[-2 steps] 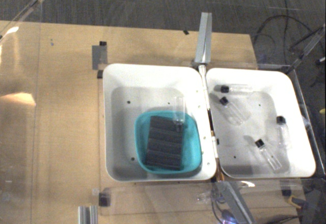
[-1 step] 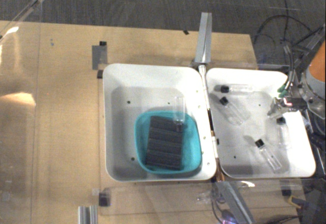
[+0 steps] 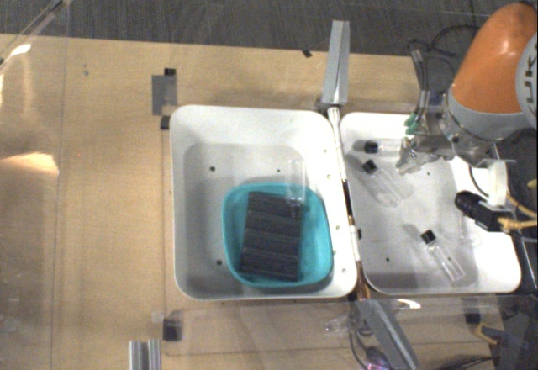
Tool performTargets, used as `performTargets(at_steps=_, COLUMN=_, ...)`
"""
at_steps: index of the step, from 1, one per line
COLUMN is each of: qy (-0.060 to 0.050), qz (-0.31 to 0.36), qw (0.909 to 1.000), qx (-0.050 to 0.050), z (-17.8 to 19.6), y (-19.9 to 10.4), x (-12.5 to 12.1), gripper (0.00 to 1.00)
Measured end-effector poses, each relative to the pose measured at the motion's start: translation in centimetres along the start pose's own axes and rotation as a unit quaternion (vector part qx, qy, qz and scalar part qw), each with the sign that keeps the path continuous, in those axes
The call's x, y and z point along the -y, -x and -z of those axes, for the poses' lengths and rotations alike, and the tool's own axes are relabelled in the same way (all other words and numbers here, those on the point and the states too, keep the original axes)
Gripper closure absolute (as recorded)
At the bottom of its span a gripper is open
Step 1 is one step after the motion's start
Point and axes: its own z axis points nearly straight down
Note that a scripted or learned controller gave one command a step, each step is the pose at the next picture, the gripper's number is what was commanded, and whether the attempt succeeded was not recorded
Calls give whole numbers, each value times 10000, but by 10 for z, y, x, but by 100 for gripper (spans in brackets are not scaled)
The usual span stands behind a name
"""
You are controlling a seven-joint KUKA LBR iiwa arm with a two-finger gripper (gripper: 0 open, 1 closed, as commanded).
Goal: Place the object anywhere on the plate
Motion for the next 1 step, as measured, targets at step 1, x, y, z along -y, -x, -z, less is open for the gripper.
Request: performTargets(at_steps=1, qy=28, qz=749, qw=9972, qx=12, z=138, y=32, x=-44, gripper=100)
